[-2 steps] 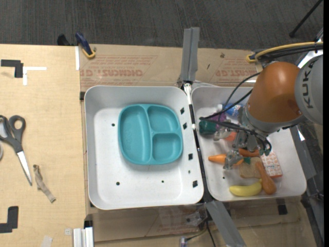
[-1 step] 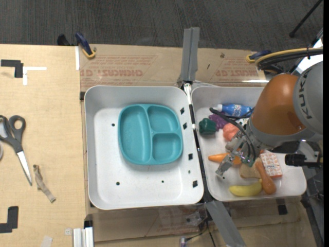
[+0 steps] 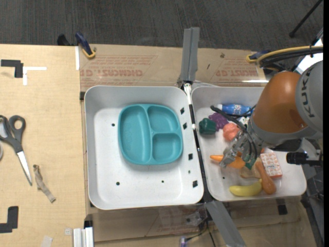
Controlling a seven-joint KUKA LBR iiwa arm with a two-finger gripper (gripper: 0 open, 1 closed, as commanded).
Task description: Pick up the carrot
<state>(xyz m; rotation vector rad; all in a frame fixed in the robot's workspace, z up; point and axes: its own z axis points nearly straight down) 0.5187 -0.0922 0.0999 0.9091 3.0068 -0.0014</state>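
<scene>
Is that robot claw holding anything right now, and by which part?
It cannot be told: the metal gripper sits low over the small orange carrot in the right white bin, but no grasp is visible.

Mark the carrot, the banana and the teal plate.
carrot (image 3: 220, 158): camera view, its exposed left end.
banana (image 3: 245, 190): camera view, mid-body.
teal plate (image 3: 134, 133): camera view, its large left compartment.

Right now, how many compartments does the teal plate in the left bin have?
3. The teal plate has one long compartment down its left side, one at upper right and a smaller one at lower right. None looks hidden.
</scene>
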